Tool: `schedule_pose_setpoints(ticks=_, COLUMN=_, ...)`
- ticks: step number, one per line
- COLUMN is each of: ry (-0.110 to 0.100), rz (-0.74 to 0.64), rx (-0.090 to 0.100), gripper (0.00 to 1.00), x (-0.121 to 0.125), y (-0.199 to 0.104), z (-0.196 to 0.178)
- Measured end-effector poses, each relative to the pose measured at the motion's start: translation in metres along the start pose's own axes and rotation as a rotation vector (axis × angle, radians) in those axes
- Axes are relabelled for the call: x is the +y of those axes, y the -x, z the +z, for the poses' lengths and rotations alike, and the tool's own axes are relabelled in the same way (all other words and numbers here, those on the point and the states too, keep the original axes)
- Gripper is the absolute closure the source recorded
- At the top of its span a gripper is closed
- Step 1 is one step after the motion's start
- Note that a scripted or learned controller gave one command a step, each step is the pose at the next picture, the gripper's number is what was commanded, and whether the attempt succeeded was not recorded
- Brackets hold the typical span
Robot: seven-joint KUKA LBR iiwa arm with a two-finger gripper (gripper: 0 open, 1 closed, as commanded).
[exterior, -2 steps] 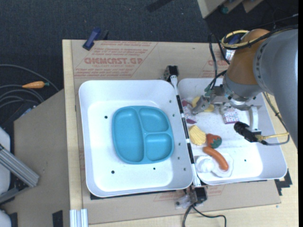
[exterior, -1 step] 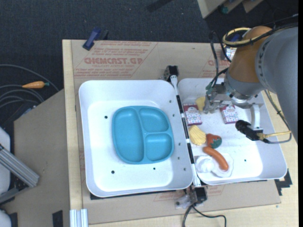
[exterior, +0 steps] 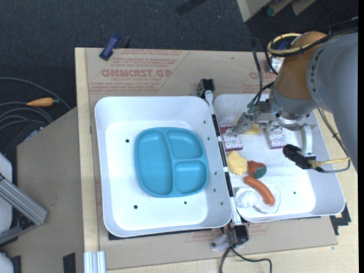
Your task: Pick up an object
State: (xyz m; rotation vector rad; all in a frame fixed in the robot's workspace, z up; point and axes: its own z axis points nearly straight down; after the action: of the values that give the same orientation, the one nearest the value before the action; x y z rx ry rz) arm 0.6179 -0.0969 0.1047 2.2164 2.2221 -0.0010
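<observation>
At the near edge of the right bin (exterior: pixel 318 205), a white lump (exterior: pixel 250 199) and an orange sausage-shaped toy (exterior: pixel 260 189) lie well clear of the gripper (exterior: pixel 257 122). A yellow ridged toy (exterior: pixel 237 164) sits between them and the fingers. The arm (exterior: pixel 304 75) covers the far part of this bin. Finger state: cannot tell. A blue divided plate (exterior: pixel 170 161) occupies the left bin (exterior: pixel 114 129).

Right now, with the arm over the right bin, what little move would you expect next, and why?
Probably a short drop straight down. The hand hangs at the far end of the right shallow white bin, just above a small yellow item, with the orange toy sausage lying nearer the camera.
</observation>
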Motion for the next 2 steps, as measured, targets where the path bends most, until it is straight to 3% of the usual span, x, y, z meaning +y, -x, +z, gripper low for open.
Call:
schedule_pose_setpoints(ticks=1, ry=0.002, rz=-0.001, rx=-0.001, gripper=1.0, x=0.0006, y=0.0, z=-0.0103)
schedule_pose_setpoints(ticks=2, ry=0.001, rz=-0.001, rx=-0.001, gripper=0.0, x=0.0004, y=-0.0001, z=-0.01)
